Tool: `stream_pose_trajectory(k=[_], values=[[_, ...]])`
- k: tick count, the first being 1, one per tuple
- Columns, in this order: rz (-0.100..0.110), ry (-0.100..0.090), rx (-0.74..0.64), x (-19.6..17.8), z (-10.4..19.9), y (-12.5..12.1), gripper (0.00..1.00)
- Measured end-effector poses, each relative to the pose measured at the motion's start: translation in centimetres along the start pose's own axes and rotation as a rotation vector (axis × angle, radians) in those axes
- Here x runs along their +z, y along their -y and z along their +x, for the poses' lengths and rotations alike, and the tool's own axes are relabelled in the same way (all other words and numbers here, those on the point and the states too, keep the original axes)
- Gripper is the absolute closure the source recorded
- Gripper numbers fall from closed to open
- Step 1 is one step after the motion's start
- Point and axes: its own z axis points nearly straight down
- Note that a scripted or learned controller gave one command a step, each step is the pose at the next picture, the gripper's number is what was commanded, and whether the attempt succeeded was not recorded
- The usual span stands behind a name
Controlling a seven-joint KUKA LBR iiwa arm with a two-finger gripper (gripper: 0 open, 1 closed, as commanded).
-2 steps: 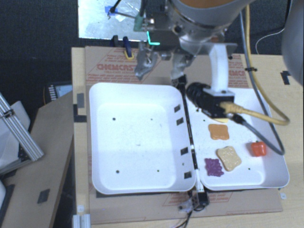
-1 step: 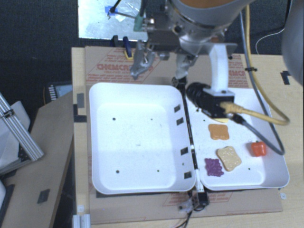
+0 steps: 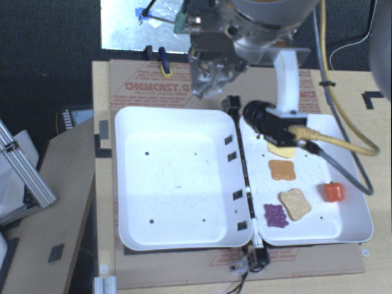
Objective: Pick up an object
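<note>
Hovering above the right bin (image 3: 352, 216), the hand (image 3: 211, 81) has fingers I cannot tell apart.

Grey arm (image 3: 263, 11) with orange band, white link, black wrist, yellow cable.

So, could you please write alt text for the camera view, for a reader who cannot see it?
A grey robot arm hangs over the back of two white bins. The right bin holds toy food: an orange slice, a bread piece, purple grapes and a red-orange piece.
</note>
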Motion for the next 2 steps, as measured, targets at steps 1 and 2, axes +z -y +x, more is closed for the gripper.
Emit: stream_pose_trajectory(k=[1,2], values=[[0.001,0.0,-0.002,0.05,0.01,0.0,0.0],[0.001,0.0,-0.002,0.05,0.01,0.0,0.0]])
